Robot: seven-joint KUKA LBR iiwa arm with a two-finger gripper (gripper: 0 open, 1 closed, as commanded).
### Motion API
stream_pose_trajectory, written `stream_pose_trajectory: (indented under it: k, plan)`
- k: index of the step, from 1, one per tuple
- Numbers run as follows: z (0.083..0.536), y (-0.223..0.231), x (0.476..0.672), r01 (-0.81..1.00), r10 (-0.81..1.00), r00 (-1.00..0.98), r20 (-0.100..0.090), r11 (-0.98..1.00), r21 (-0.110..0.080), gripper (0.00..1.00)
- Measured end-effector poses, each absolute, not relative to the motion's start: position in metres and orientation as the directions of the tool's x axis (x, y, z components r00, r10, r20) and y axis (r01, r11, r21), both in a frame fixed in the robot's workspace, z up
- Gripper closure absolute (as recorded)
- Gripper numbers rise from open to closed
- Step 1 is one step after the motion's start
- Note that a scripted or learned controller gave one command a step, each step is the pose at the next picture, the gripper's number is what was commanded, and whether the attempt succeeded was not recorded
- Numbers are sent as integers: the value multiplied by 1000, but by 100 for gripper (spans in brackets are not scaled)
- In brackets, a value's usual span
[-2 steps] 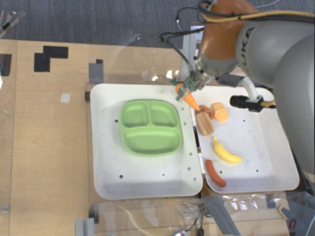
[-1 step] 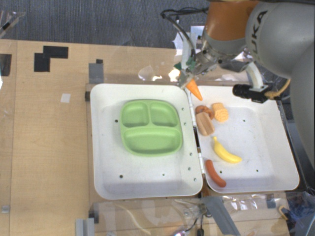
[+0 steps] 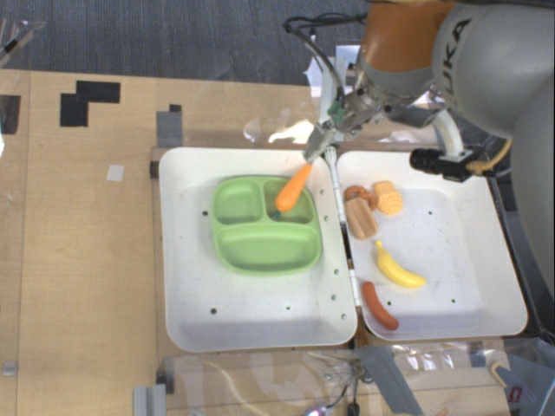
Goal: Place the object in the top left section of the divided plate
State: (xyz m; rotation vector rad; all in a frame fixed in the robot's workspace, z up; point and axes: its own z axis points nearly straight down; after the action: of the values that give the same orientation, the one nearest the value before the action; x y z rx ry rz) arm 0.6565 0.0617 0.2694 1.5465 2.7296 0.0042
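Over green plastic plate, gripper clamped on tapered smooth orange carrot

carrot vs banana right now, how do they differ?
The carrot is orange and straight; the banana is yellow and curved. The carrot sits over the green plate in the left bin, tilted up toward the gripper; the banana lies flat in the right bin. Both are elongated toy foods.

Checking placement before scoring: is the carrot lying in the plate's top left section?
No: the carrot hangs over the top right section of the green divided plate.
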Motion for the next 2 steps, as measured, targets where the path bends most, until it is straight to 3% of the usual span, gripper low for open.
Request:
stream_pose_trajectory:
  k: [1,2]
  plan:
    - [335,52,657,858,858,-513,-3,513,6,0]
    - [287,205,638,836,836,-549,0,549,2,0]
